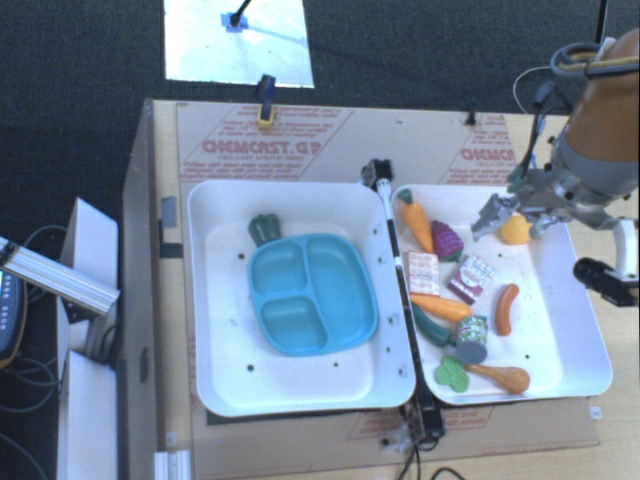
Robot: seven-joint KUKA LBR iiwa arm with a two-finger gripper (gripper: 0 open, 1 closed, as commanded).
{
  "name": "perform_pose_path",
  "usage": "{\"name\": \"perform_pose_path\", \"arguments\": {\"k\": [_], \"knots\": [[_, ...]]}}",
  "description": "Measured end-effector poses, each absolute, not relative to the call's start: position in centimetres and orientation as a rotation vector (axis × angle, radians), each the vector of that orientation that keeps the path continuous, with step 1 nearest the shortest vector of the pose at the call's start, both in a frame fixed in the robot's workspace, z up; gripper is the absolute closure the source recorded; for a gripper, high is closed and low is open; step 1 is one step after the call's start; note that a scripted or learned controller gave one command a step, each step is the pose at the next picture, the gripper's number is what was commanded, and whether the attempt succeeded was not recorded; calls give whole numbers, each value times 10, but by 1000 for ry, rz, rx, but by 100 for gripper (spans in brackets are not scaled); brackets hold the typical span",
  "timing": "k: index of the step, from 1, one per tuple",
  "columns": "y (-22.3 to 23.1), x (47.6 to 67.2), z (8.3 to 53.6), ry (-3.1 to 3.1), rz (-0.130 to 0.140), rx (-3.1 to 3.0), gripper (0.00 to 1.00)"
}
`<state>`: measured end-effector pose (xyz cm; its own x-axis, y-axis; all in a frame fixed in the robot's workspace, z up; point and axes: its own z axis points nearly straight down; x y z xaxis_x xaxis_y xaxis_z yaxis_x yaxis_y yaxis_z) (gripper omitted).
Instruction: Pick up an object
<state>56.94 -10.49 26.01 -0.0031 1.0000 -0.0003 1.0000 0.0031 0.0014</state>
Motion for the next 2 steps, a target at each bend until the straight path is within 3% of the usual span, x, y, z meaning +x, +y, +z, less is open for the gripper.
{"name": "perform_pose_path", "arguments": {"k": [1,2], "knots": [[-104,635,155,2227,-2,2218,0],[-114,635,99,2218,-3,2220,0]]}}
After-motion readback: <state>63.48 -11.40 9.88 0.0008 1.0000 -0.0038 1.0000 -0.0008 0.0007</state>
